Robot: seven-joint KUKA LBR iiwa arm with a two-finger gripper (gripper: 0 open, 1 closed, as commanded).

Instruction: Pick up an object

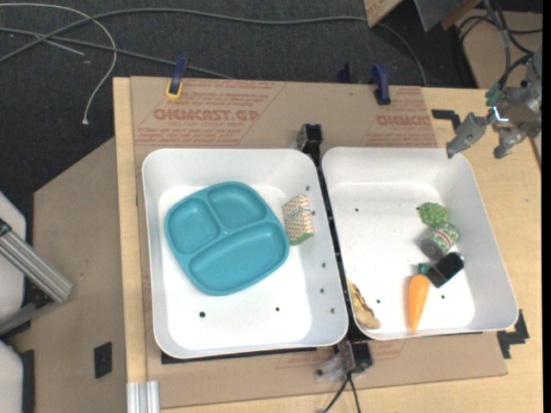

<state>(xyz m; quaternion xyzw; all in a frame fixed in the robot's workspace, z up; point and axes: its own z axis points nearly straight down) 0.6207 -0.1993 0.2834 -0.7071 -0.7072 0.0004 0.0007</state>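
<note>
Gripper: above the bench, just outside the far right corner of the right bin; its two fingers are spread apart with nothing between them.
Left bin: holds a blue divided plate near its centre, tilted; a patterned crumpled wrapper lies touching the plate's right rim, close to the bin's right wall.
Right bin: carries four items, all in its near half or along its right side.
Green leafy toy: near the right wall, mid-depth.
Black-and-grey block: just in front of the green toy, touching or nearly so.
Toy carrot: near the front edge, tip pointing to the front, its top against the black block.
Tan banana-like piece: at the front left corner, against the left wall.
</note>
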